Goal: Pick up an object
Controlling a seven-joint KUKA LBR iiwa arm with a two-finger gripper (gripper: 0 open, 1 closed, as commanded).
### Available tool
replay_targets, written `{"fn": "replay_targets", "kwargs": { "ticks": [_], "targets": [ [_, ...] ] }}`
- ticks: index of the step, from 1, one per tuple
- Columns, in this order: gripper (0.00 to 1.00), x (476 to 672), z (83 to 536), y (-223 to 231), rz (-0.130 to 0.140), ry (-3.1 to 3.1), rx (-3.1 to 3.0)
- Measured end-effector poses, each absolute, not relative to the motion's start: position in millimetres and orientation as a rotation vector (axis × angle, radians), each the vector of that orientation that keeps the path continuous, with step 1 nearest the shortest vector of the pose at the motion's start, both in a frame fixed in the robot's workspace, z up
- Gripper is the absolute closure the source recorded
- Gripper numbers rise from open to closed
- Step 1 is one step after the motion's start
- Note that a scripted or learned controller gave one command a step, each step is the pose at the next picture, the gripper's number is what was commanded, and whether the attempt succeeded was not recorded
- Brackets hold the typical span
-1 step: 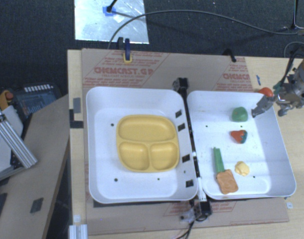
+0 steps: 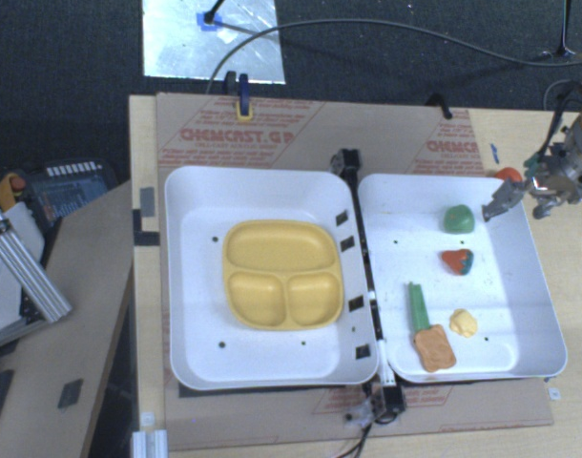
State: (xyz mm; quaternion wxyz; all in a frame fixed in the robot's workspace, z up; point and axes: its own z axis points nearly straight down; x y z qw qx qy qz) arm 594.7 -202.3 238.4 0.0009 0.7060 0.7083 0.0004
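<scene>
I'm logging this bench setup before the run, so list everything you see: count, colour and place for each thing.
white bins: 2, white, side by side on the bench
divided tray: 1, yellow, middle of the left bin
green lump: 1, green, upper part of the right bin
red and blue piece: 1, red with blue, right bin below the green lump
yellow piece: 1, pale yellow, lower right bin
brush: 1, green handle, tan head, lower right bin
gripper: 1, grey, over the right bin's upper right edge, holding nothing visible
</scene>
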Motion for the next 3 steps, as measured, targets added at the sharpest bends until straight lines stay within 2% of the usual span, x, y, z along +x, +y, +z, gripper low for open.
{"fn": "replay_targets", "kwargs": {
  "ticks": [3],
  "targets": [
    [0.00,590.9,82.4,-194.5,-0.001,2.223,2.220]
  ]
}}
